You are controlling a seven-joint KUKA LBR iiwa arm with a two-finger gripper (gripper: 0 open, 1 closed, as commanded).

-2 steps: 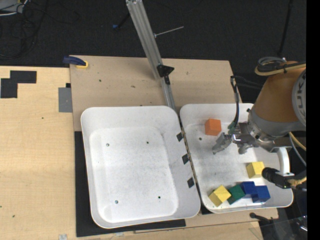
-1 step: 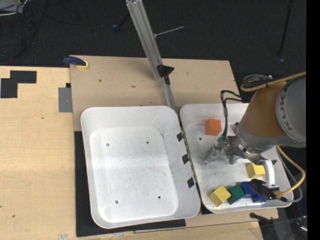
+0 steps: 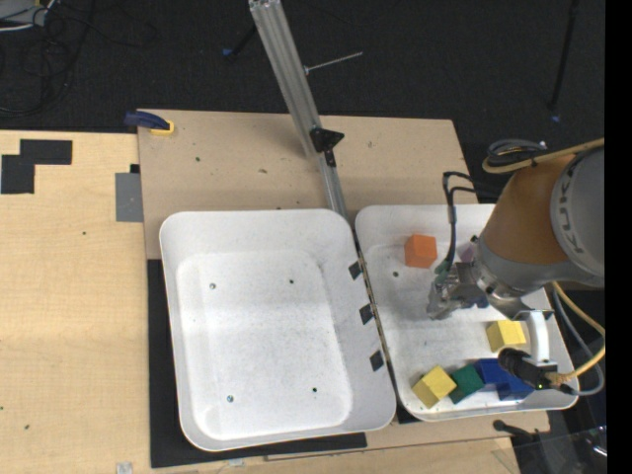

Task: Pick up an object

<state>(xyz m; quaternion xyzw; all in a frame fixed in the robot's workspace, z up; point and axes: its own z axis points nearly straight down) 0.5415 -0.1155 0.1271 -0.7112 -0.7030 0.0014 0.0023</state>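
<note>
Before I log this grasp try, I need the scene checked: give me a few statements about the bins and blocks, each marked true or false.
1. The orange block lies in the right bin. True.
2. The tool hangs over the left bin. False: it is over the right bin, below the orange block in the view.
3. Two yellow blocks lie in the right bin. True: one near the arm, one at the near rim.
4. The blue block sits beside the orange block. False: it lies apart from it, by the green block.
</note>
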